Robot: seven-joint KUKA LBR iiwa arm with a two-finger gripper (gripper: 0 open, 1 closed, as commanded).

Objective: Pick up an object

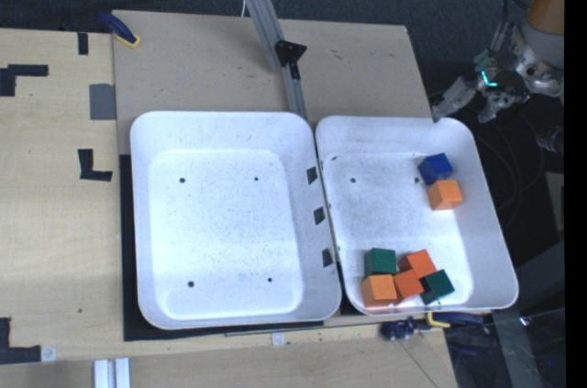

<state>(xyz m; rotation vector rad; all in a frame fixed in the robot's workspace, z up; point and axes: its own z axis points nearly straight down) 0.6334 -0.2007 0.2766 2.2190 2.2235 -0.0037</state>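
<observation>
We see 2 white bins (pixel 316 194), both speckled with fine dark flecks. In the right bin, far side, sit 1 blue cube (pixel 435 166) and 1 orange cube (pixel 445 194). Near side: 2 green cubes (pixel 380 261) and 3 orange ones (pixel 379 288). The bench (pixel 183 74) is pale tan wood with black tape marks at left.

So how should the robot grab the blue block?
Probably best from straight above, pinching two opposite flat side faces of the blue block. It touches the orange block on its near side, so the fingers would likely fit better on the two faces that don't meet that block. It sits in the right bin with bare floor on those sides. The tool is outside the bin, beyond its far right corner.
</observation>
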